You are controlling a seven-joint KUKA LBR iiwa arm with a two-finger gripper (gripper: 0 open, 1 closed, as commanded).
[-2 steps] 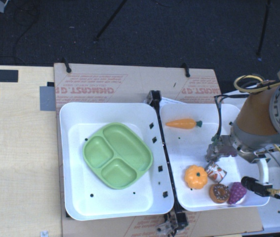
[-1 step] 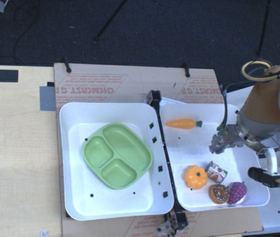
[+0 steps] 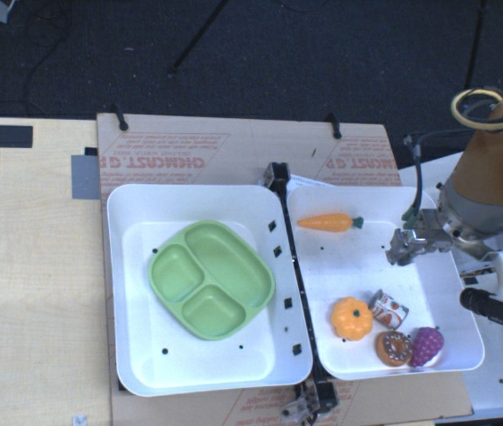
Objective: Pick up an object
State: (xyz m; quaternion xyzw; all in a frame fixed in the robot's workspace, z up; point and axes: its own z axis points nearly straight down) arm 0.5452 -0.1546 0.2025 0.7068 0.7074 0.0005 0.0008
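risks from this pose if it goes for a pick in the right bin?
1. The pumpkin, small can, donut and grapes sit packed together near the front corner; a descent there may hit a neighbour or close on two items.
2. The gripper is close to the right bin's right wall, so a move may clip the rim.
3. The carrot lies alone but is slim and tapered; it may slip out.

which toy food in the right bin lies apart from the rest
The carrot, alone near the bin's far end; the pumpkin, can, donut and grapes cluster at the near end.
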